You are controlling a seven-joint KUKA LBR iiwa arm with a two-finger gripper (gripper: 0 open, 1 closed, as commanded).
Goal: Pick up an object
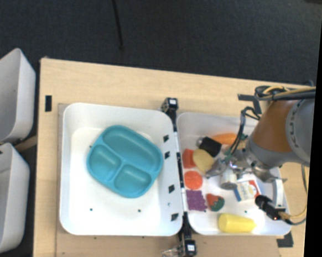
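over the right bin (286, 232), gripper (228, 170) lowered among the toys; finger spread impossible to judge. yellow piece (203, 159) touching its left side, orange disc (193, 180) just below-left, black piece (209, 144) above-left, carrot-like orange piece (225, 138) further up. purple block (195, 200) and red-green piece (215, 202) near, lower. yellow cylinder (235, 223) well apart by the front wall. blue divided plate (125, 161) lying flat across the left bin (65, 212).

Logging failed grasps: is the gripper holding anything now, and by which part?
Cannot be told. The gripper sits low among the toys in the right bin.
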